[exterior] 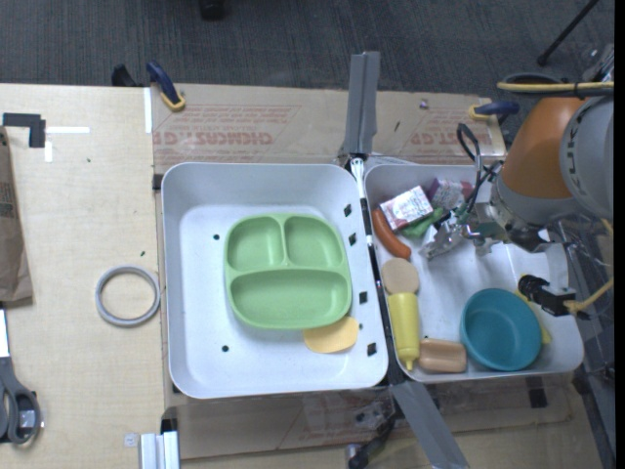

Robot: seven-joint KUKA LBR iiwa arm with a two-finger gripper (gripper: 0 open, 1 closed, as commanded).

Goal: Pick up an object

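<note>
My gripper [447, 239] hangs low over the back of the right bin [566, 360], just right of a white and pink packet [406, 205] and a green item [426, 224] beneath it. An orange sausage [391, 234] lies along the bin's left wall. Below it come a round beige piece [399, 277], a yellow bottle [404, 325] and a tan block [442, 356]. A blue bowl [500, 328] sits at the front right. Nothing visibly hangs from the gripper.
The left bin [186, 291] holds a green divided plate [288, 270] with a yellow disc [332, 337] at its front edge. A grey ring [128, 294] lies on the bench to the left. The arm's orange band [547, 149] and cables crowd the right bin's far right.
</note>
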